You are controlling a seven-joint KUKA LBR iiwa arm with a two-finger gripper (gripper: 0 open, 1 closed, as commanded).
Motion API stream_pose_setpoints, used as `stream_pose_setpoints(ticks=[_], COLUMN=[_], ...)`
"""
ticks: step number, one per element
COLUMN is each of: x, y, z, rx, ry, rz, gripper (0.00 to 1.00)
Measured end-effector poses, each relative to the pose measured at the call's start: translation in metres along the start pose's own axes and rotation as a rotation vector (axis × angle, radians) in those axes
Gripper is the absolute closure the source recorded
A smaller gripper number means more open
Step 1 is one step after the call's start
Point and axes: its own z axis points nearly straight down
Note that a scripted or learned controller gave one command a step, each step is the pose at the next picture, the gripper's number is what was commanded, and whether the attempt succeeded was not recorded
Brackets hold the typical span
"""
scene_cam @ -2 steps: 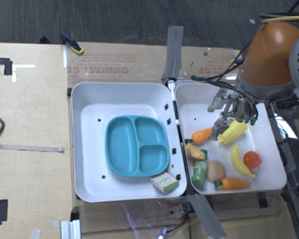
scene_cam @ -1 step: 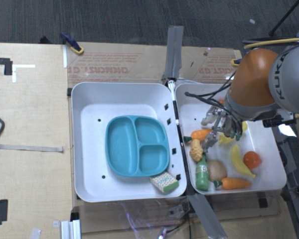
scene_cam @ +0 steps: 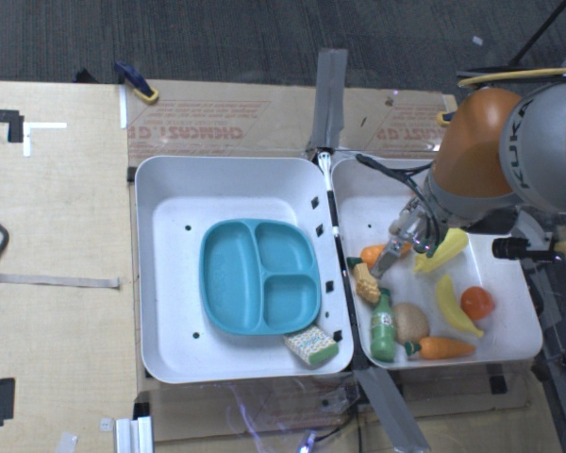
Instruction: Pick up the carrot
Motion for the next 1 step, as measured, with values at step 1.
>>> stream_pose_setpoints(ticks=[1], x=[0.0861], y=[-0.0227], z=[-0.0998], rx=[0.000], ry=[0.000], rz=[0.051], gripper=[0.00])
